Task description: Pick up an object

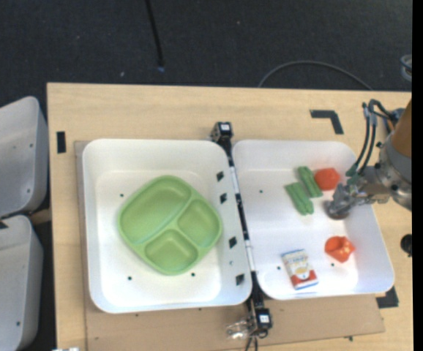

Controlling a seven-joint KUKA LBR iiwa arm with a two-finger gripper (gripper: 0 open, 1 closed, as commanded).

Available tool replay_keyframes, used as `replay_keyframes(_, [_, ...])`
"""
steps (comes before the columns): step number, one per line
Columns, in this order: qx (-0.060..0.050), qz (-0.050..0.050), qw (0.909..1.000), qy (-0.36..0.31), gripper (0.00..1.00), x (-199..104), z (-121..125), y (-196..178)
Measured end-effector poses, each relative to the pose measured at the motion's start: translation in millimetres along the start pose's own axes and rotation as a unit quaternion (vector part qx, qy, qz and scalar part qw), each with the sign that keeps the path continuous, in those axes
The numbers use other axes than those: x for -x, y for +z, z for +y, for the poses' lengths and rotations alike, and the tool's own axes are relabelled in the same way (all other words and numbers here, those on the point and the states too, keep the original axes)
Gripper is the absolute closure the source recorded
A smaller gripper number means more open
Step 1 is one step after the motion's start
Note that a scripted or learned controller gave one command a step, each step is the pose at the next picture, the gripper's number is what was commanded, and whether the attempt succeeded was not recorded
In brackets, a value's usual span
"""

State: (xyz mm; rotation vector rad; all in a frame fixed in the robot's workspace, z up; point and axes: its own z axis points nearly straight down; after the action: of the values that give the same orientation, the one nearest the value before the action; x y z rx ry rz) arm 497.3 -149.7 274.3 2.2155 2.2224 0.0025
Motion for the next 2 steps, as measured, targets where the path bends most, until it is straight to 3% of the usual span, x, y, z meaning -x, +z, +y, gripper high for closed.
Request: replay_keyframes(2, [0.000, 0.001, 1.0000, -0.002, 1.00, -98, 42, -10])
